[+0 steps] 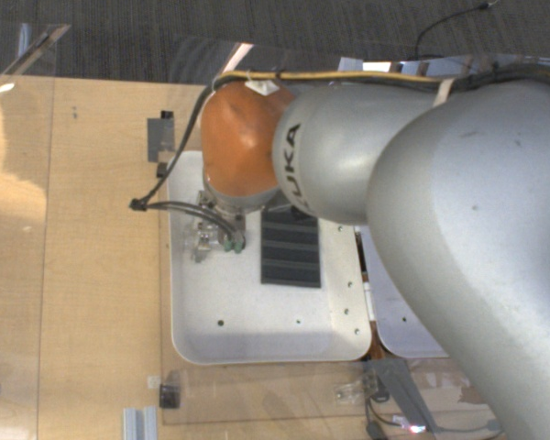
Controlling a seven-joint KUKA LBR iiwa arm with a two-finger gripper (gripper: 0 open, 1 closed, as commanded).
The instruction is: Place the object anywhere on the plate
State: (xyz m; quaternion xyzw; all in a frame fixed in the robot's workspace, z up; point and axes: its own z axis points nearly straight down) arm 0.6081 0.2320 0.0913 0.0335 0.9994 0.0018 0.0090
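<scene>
Bin (257, 337) rim lies nearest me, white floor bare toward the front. Past it, a dark ribbed plate (291, 248) lies flat in that bin. Left of the plate hangs my gripper (215, 236), under the orange band (238, 145). I cannot tell the object from the fingers, nor how the jaws stand.

Grey arm (422, 172) enters from the right, filling much of the view, orange band (238, 149) above the wrist. End effector (215, 232) hangs low beneath the band, pointing down; cables trail leftward.
</scene>
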